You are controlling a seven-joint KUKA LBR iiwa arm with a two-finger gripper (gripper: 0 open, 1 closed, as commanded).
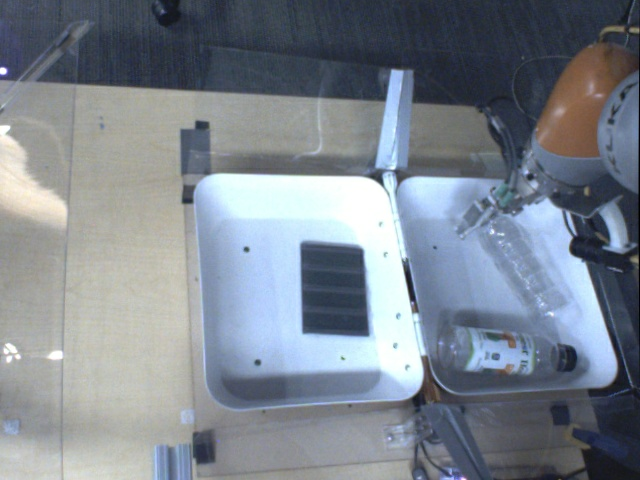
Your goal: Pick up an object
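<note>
My gripper (484,212) hangs over the upper left part of the right bin (430,268), below the grey wrist and the orange band. Just under it starts a clear, crumpled plastic bottle (524,266), which lies slanting down to the right on the bin floor. The gripper tip is at or right beside the bottle's upper end; I cannot make out contact. A second clear bottle (500,351) with a white label and a black cap lies on its side along the bin's front wall. A dark ribbed rectangular block (334,288) lies flat in the middle of the left bin (230,268).
The two bins meet at a shared rim (402,268). A grey metal bar (394,118) stands behind that joint. Dark cables run by the right bin's right edge (600,248). Bare wooden bench (100,268) spreads to the left.
</note>
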